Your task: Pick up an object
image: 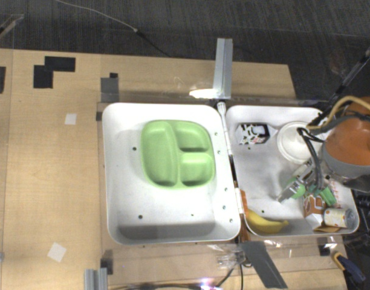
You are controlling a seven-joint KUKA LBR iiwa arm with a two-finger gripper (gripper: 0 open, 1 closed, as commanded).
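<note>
My gripper [292,189] hangs low over the right bin [263,168], near its middle right. The arm's orange band [353,141] is above it at the view's right edge. A small green object [307,191] lies right against the gripper on its right side; I cannot tell whether it is held. Just to the right are an orange carton [315,205] and a small can [334,217]. A banana [266,224] lies along the bin's front edge. A white bowl [292,141] and a black-and-white item [253,133] sit at the back.
The left bin [121,180] holds a green divided plate [176,153] in its middle. A metal post [223,71] stands behind the wall between the bins. Cables [312,144] loop from the arm over the bowl.
</note>
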